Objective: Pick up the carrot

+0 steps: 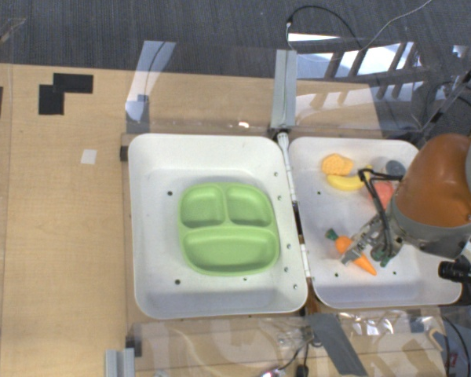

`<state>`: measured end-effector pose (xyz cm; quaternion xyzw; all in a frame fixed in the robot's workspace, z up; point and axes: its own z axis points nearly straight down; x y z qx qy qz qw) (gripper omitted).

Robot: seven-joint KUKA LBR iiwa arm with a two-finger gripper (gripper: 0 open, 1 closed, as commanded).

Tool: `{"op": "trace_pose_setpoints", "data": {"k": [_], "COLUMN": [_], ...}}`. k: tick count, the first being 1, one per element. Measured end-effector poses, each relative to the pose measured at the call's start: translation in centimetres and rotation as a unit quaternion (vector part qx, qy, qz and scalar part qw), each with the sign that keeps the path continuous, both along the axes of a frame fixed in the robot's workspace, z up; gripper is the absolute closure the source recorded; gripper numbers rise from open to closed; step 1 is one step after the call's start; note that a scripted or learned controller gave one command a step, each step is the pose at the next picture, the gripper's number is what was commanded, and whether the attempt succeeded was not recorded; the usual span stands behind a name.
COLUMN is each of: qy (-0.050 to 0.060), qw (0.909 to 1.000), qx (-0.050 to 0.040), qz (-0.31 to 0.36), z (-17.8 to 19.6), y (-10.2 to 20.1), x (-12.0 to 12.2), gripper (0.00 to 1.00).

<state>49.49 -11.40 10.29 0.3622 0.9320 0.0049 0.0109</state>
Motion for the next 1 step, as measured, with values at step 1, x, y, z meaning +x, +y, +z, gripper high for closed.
{"op": "trace_pose_setpoints", "data": {"k": [1], "qy": [0.007], "qw": [0.9939], "qx": [-0.0021], "qz": [0.110], "z": [8.38], "y": [6.30], "x": [10.35], "gripper": [1.00]}}
